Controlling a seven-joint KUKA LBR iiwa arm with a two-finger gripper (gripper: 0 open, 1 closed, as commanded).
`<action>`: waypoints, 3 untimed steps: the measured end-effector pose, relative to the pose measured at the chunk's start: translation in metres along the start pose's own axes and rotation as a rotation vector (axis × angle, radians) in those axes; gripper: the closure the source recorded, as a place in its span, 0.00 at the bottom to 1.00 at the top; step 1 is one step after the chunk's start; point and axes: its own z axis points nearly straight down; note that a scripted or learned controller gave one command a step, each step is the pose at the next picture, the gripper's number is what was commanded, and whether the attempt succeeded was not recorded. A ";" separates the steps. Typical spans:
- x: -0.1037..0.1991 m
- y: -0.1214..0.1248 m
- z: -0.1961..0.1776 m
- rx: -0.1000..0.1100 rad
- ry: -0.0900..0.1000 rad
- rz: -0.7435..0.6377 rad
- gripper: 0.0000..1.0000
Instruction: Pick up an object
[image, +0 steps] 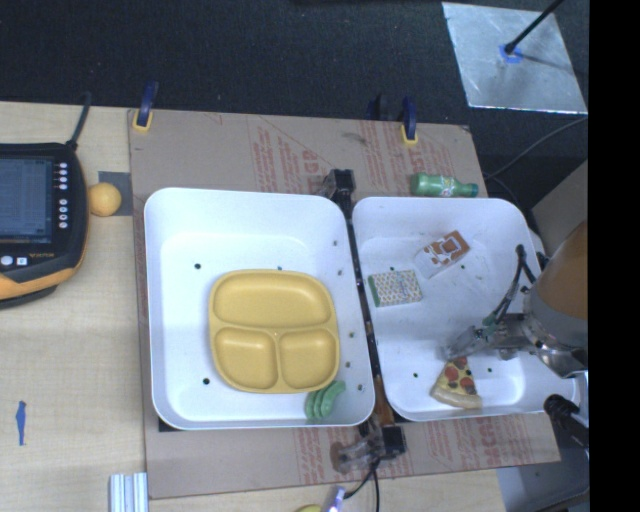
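Note:
My gripper (468, 345) reaches into the right bin (500, 222) from the right edge, low over the bin floor. Just below it, near the bin's front wall, lies a toy pizza slice (457, 384); whether the gripper touches it is not clear. A green patterned flat pad (396, 288) lies at the bin's left side. A small brown and white box (444, 253) sits further back. Nothing shows held in the gripper.
The left bin (175, 300) holds a yellow divided plate (272, 329) and a small green toy (324, 400) at its front right corner. A green bottle (445, 185) lies behind the right bin. A teach pendant (35, 225) and an orange ball (103, 198) rest at left.

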 end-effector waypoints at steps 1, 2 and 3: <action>0.084 0.025 -0.082 0.000 0.002 -0.004 0.00; 0.075 0.080 0.001 0.003 0.000 -0.004 0.00; 0.062 0.000 -0.039 0.002 0.000 -0.002 0.00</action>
